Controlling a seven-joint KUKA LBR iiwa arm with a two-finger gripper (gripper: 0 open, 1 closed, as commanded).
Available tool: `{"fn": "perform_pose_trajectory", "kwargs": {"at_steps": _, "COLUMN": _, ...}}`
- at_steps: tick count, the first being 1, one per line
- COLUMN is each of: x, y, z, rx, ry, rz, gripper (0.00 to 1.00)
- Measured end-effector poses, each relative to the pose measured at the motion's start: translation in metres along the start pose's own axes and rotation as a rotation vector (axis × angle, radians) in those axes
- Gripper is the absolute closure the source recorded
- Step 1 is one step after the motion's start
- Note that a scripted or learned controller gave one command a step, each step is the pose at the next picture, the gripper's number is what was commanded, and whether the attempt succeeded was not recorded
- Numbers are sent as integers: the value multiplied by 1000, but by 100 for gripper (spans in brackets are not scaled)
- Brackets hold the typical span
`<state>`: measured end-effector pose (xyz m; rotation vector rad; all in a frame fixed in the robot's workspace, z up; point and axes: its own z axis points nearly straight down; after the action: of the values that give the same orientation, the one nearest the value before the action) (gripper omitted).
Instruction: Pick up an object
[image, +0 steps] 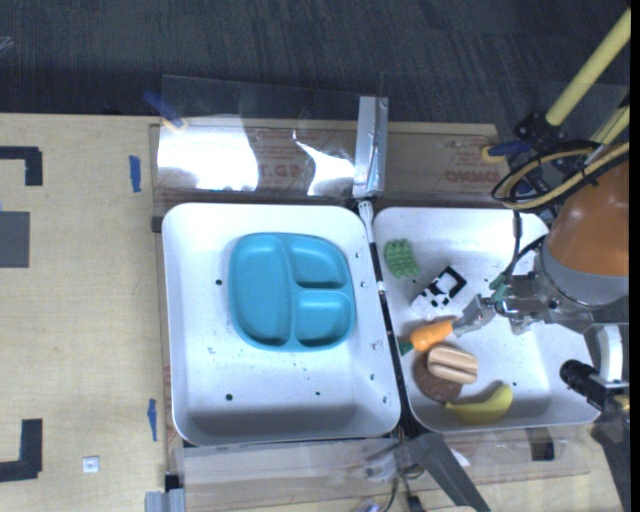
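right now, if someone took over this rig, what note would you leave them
Gripper: low in the right white bin, its tip next to the orange toy carrot; no object visibly between its fingers.
Right bin also has the green ridged toy, black-and-white tag block, tan-and-brown burger-like toy and yellow toy banana.
Left white bin: blue divided plate.
Done: approach to the pile.
Left: grasp and lift one object.

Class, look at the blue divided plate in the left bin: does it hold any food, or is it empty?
Empty. The blue plate shows three bare compartments; the toy foods lie in the right bin.
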<state>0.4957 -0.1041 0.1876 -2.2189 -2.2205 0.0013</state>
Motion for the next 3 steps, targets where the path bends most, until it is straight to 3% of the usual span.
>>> {"fn": "perform_pose_trajectory", "kwargs": {"at_steps": 1, "x": 13, "y": 40, "z": 71, "rx": -16, "ry": 1, "rz": -43, "gripper": 0}}
{"fn": "perform_pose_trajectory", "kwargs": {"at_steps": 2, "x": -13, "y": 88, "z": 94, "rx": -19, "ry": -2, "rz": -100, "gripper": 0}}
{"fn": "perform_pose_trajectory", "kwargs": {"at_steps": 3, "x": 1, "y": 151, "z": 92, "rx": 23, "ry": -1, "rz": -89, "gripper": 0}}
